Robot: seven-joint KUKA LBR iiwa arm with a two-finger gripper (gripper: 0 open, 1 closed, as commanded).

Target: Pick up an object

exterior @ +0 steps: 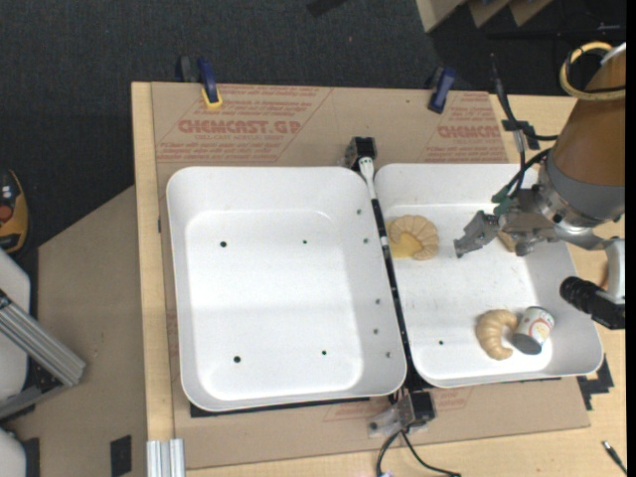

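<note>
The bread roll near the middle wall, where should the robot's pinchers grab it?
Probably across the bread roll's short width, coming straight down from above. It lies flat and alone in the right bin, but its left end sits close to the bin wall, so a side approach from there looks blocked. The gripper is just to its right.

The arm (pixel 596 147) is cut off by the right edge, so its upper part cannot be followed. The hand (pixel 475 238) is dark and small against the right bin (pixel 447 366); whether anything sits between its tips is too small to tell. Beside the croissant-shaped piece (pixel 494 332) lies a small round thing (pixel 533 328) partly covered by a grey bit, too blurred to name. The worktop (pixel 298 117) meets a yellow object (pixel 8 212) cropped at the left edge
</note>
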